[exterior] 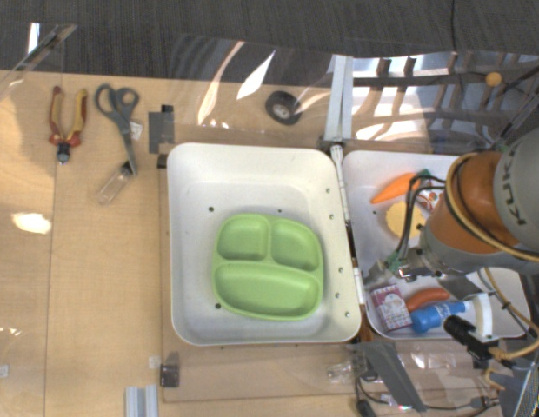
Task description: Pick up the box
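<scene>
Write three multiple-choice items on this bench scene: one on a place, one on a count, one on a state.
1. The green plate lies in:
A. the left bin
B. the right bin
C. the bare bench

2. Compartments in the green plate:
A. two
B. three
C. five

3. The box is:
A. lifted clear above the bins
B. lying in the right bin
C. on the green plate

Key: 1 A, white left-bin walls surround the plate. 2 B, two small sections above one long one. 3 B, it rests near the right bin's front corner.
</scene>
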`<action>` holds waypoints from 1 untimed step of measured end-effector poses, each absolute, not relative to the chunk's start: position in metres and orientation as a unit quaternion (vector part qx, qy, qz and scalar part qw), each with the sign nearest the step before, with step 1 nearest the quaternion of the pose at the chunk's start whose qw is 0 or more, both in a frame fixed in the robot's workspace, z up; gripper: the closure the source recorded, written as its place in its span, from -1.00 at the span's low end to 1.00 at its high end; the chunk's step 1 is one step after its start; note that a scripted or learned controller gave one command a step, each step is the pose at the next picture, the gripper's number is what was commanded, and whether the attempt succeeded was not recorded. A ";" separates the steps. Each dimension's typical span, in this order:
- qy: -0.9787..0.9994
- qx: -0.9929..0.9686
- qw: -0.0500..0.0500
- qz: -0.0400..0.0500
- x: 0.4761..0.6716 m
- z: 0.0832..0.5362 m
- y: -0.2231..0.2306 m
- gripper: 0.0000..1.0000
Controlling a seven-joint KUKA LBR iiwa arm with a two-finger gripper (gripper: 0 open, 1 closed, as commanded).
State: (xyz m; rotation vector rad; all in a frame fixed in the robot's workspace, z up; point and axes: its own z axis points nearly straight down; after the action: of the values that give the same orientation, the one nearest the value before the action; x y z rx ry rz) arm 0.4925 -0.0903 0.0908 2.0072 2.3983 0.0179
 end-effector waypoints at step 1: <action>0.767 0.641 0.011 0.007 0.496 0.102 -0.091 1.00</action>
State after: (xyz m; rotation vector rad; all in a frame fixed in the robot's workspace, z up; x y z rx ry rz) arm 0.4957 -0.0913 0.1021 1.9999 2.3939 0.0212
